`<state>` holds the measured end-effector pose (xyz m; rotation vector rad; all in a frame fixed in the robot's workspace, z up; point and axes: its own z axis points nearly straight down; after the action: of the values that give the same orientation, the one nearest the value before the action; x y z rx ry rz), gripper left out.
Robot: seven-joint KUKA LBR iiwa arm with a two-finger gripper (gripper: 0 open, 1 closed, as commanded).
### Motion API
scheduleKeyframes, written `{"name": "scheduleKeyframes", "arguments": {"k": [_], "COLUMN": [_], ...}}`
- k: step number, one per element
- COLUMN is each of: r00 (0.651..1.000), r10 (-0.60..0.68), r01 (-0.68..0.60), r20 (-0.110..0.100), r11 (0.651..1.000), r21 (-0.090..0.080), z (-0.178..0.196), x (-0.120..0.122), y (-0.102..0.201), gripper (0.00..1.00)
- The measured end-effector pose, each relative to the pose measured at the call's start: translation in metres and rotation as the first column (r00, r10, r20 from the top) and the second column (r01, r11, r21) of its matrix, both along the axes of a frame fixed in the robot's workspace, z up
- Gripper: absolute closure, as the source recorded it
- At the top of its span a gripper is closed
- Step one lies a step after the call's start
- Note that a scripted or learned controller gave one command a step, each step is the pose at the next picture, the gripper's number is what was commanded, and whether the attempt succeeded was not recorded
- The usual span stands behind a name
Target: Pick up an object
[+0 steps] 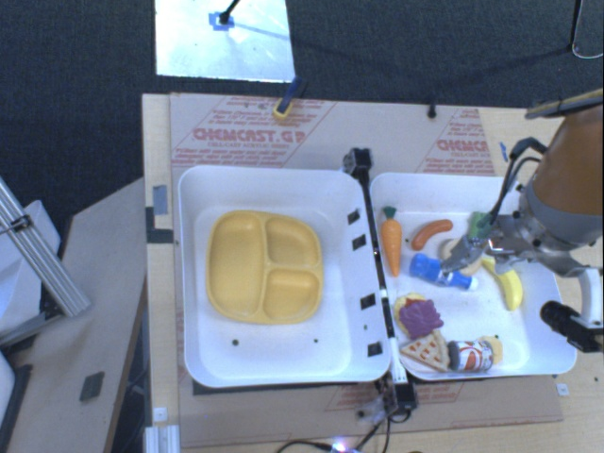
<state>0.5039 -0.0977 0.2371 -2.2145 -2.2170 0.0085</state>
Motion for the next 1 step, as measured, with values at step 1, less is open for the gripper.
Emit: {"name": "scheduleKeyframes", "arguments": {"k": [1], "r00": [1.000], "r10": [0.002], "r01": [-0.002], "r20": [0.011], "r11": [1.000], "r21": [-0.001], "z": [0.0051], "x": [0.0023], "y": [0.0001], "gripper": [0.00]}}
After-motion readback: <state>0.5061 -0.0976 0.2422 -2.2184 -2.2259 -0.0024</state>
